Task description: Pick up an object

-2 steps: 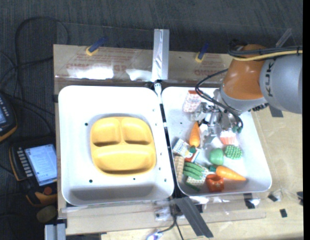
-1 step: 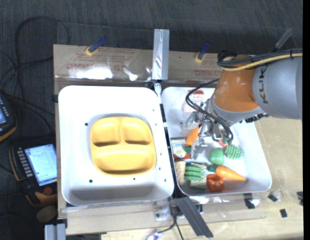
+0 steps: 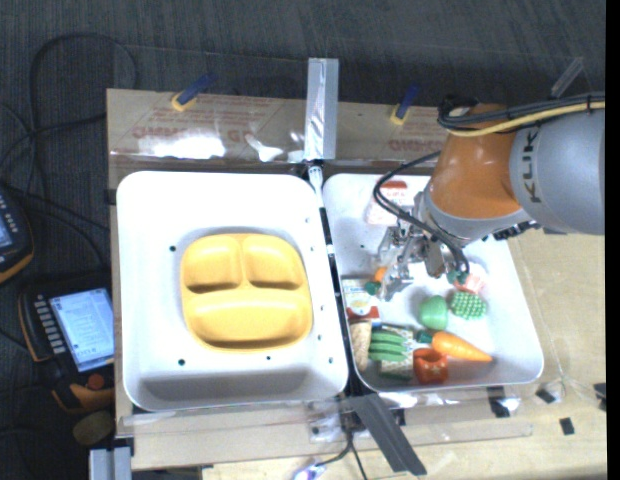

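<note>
While the arm (image 3: 520, 173) reaches in from the right of the frame and hangs over the right bin (image 3: 525, 328), its gripper (image 3: 405, 263) sits low in the middle of that bin, pointing toward the lower left, and I cannot tell from this slanted view how the gripper is set or whether anything is caught in it. The step in hand looks like the approach to a grasp: nothing appears lifted, and the candidates all lie in the lower part of the right bin. Nearest are a small carton-like item (image 3: 358, 290) against the bin's left wall and a green round toy (image 3: 435, 312) just right of the gripper, with a green knobbly piece (image 3: 468, 304) touching it. Further down lie a carrot (image 3: 460, 347), a red piece (image 3: 430, 367) and a bunch of green beans (image 3: 390, 348), packed close together. The left bin (image 3: 150, 368) holds a yellow divided tray (image 3: 247, 290) in the centre of the frame, well apart from the gripper. The next move, as I judge it, calls for settling over one item, closing on it without pinching its neighbours, and rising straight up. The wrist and cables hide the upper middle of the right bin, a red-and-white item (image 3: 380, 211) there is only partly visible, and the tangle of metal at the gripper is too small to read.
</note>
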Controlling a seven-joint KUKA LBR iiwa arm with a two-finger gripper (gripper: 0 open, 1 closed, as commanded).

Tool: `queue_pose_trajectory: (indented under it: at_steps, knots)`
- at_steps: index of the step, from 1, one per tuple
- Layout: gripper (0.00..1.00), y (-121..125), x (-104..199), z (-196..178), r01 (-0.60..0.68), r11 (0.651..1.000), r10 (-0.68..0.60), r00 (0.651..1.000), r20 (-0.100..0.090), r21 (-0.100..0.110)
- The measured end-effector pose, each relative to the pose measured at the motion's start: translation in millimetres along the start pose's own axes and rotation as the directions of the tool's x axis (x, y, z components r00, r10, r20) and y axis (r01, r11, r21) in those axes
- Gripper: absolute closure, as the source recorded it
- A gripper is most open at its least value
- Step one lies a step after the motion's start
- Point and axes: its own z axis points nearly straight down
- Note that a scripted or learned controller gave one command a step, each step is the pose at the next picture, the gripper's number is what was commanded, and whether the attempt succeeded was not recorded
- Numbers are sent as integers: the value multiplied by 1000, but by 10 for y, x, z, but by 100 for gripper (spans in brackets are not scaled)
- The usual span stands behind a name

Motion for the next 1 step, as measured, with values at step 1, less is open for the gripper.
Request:
queue_pose_trajectory:
  at_steps: [1]
  knots:
    - [100, 430, -52, -833, -376, 927, 376, 926, -16, 2]
